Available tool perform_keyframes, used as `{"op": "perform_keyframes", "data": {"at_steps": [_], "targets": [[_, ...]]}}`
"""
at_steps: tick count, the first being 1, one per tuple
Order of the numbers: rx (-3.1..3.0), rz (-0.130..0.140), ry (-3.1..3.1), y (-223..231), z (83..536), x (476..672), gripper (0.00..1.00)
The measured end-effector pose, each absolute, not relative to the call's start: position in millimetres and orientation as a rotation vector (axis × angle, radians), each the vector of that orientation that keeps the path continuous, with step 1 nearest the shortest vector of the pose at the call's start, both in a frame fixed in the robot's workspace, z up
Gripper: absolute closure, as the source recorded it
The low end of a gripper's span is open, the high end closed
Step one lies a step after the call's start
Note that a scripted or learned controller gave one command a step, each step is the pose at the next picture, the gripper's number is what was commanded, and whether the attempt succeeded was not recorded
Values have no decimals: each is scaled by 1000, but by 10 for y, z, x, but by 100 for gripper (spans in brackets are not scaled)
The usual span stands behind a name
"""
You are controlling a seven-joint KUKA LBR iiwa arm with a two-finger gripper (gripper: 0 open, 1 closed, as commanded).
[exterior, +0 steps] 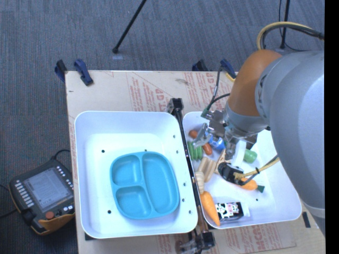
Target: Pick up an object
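Note:
My gripper (221, 139) hangs low over the far left part of the right bin (280, 208), among a pile of toy food. Under and beside it lie a blue piece (216, 142), a red-orange piece (194, 134) and green pieces (196, 152). Pale wooden sticks (207, 168) lie just in front of it. A green piece (249, 155) and a small carrot (250, 184) sit to its right. A big orange carrot (209, 207) and a black-and-white cow-print box (230, 210) lie near the bin's front edge. The arm hides what is under the wrist.
The left bin (90, 142) holds a blue divided plate (144, 185). A black divider bar (185, 147) runs between the bins. Blue clamps (82, 71) grip the board's far edge. A teach pendant (42, 194) lies on the floor at the left.

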State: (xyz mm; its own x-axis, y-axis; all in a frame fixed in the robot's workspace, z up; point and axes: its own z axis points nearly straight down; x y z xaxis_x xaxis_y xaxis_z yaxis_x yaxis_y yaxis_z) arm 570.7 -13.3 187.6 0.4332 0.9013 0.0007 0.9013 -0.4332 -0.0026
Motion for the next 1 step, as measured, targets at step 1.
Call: {"op": "perform_keyframes", "data": {"at_steps": [1], "targets": [[-2315, 5, -2117, -317, 1866, 5777, 0]]}}
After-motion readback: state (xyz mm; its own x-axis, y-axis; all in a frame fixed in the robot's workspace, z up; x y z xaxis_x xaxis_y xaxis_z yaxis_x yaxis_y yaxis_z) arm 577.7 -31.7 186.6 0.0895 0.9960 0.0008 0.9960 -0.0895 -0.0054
